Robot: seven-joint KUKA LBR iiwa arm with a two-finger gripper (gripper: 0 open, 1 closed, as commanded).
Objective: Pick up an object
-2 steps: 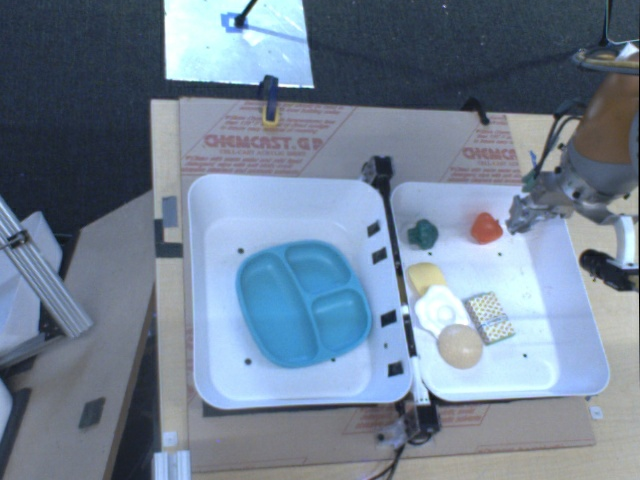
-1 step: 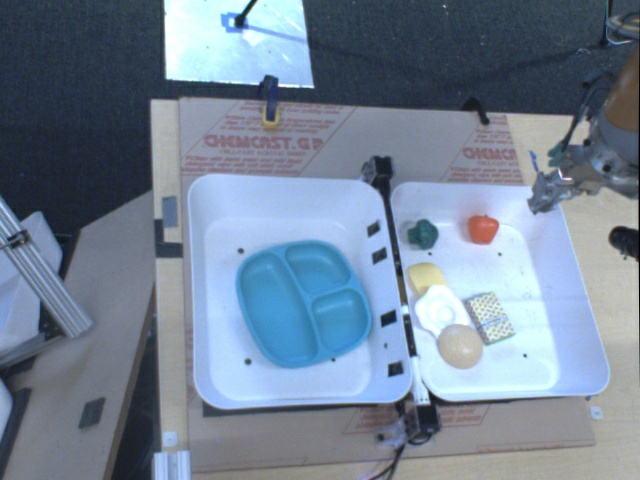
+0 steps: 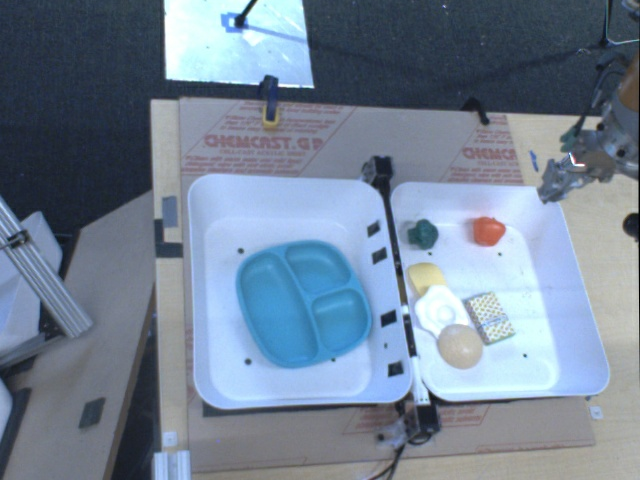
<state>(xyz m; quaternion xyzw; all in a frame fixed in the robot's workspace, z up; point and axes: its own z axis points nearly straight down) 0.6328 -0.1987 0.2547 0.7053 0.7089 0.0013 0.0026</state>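
Observation:
The right bin [image 3: 560, 268] holds several small objects: a red-orange piece [image 3: 488, 231], a dark green piece [image 3: 424, 234], a yellow piece [image 3: 425, 276], a white fried-egg shape [image 3: 438, 311], a tan ball [image 3: 460, 347] and a patterned square packet [image 3: 490, 317]. My gripper [image 3: 556, 180] hangs at the far right, above the right bin's back right corner, well clear of all the objects. It holds nothing that I can see.
The left bin [image 3: 215, 268] holds a blue divided plate [image 3: 302, 302]. Black clips [image 3: 380, 173] join the two bins along the middle. A yellow clamp [image 3: 270, 103] sits at the bench's back edge, by a shiny metal sheet [image 3: 238, 28].

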